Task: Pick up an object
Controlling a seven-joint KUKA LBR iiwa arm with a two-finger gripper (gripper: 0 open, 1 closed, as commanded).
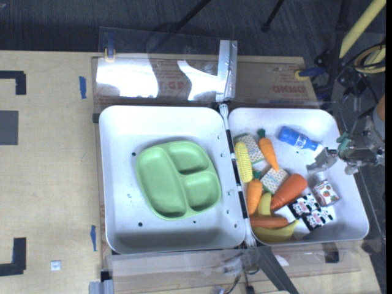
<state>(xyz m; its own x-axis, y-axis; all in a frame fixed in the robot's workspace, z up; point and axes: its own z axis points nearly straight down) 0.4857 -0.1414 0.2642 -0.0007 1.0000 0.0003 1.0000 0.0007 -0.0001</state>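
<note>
The gripper (334, 157) hangs over the right bin's (354, 222) right side; I cannot tell its state. Toys crowd the bin's left and near parts: carrots (288, 192), corn (244, 162), a banana (274, 230). The blue bottle (298, 138) lies apart at the far side, so it seems the cleanest pick: centre over it and descend straight.

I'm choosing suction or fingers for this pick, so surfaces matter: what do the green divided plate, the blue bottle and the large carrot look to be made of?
Green divided plate: likely moulded plastic, matte, with even colour and soft rounded ridges. Blue bottle: seemingly plastic, smooth, with a slight sheen and a white end. Large carrot: probably toy plastic or rubber, uniform orange and smooth; too small to tell more.
</note>
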